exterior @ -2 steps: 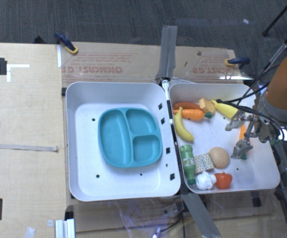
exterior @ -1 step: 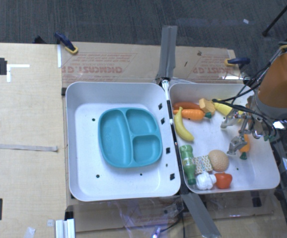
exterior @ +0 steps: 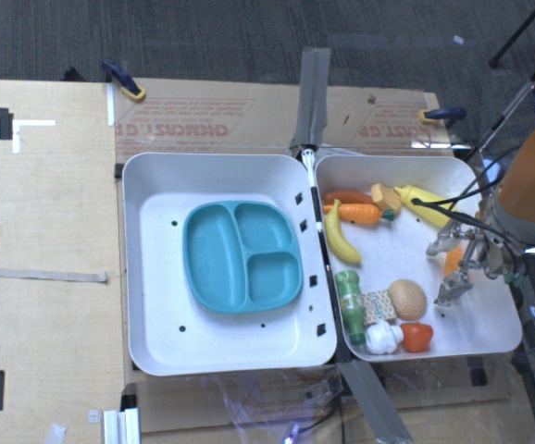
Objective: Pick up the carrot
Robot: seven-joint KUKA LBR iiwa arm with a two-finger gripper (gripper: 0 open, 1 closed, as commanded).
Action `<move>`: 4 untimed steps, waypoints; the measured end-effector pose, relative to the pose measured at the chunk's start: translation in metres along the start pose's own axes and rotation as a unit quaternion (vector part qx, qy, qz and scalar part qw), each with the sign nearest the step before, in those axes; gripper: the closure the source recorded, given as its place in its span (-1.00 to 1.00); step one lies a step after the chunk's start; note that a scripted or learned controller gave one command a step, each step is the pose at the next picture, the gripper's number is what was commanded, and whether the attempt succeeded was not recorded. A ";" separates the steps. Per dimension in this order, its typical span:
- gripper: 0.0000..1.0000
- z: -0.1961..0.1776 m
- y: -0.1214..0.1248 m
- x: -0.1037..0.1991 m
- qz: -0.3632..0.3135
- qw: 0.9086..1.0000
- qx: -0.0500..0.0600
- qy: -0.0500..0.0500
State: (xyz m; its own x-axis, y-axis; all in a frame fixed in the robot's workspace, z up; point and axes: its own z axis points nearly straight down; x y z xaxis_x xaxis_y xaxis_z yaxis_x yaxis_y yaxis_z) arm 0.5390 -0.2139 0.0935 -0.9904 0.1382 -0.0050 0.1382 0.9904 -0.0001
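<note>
Flanking two white bins [exterior: 147, 340]: pale wood bench [exterior: 41, 340], dark carpet [exterior: 203, 17].

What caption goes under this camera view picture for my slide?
Gripper over the right bin, away from the carrot; blue tray in the left bin.

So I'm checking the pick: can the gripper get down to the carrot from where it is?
Probably yes: the carrot lies uncovered on top, though a banana touches it; the gripper hovers apart.

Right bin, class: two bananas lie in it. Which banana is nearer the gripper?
The banana along the back wall, just beyond the gripper. The other banana lies against the divider on the bin's far side, below the carrot.
</note>
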 end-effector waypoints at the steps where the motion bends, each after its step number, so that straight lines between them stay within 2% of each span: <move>1: 1.00 -0.011 0.001 -0.003 -0.002 1.000 0.001 -0.003; 2: 1.00 -0.059 0.042 0.038 0.038 0.999 0.000 0.001; 3: 1.00 -0.121 0.107 0.023 0.228 0.974 0.000 0.000; 4: 1.00 -0.066 0.066 0.016 0.113 0.994 0.000 0.001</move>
